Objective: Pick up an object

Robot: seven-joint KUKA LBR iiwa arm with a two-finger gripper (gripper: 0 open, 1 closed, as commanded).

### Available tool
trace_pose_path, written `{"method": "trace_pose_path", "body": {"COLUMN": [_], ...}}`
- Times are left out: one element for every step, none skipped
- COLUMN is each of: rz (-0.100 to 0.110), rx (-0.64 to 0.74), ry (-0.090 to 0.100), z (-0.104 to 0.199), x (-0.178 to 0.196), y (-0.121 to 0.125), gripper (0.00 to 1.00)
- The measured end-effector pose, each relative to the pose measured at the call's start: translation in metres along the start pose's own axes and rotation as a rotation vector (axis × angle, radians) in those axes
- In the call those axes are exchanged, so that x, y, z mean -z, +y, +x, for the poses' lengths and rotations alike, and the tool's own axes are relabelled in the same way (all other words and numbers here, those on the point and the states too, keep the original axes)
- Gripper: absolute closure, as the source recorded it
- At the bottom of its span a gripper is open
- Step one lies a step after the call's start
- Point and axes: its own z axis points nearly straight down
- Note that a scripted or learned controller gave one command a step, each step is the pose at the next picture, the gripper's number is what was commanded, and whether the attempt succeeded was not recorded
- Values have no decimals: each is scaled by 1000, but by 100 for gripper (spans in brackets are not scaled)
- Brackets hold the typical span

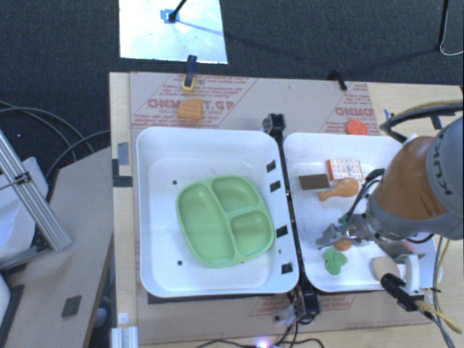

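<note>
You see the worktop (239, 96) with two white bins side by side. The left bin (156, 194) holds one green divided plate (225, 220), which lies near its centre. The right bin (308, 151) holds the small things: a brown block (313, 181) and a red-and-white box (344, 170) at 12 o'clock, an orange drumstick toy (341, 189) just under them, a green toy (334, 260) at 6 o'clock. The gripper (332, 236) is low in this bin, at a small orange piece (342, 244) above the green toy. If the fingers are open or closed, you cannot tell.
</note>
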Motion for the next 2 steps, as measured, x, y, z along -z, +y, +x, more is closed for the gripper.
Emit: {"method": "trace_pose_path", "body": {"rz": [-7,-14], "rx": [-3,11], "ry": [-3,2], "z": [-2,95], "x": [11,105], "y": [3,5], "gripper": [100,100]}}
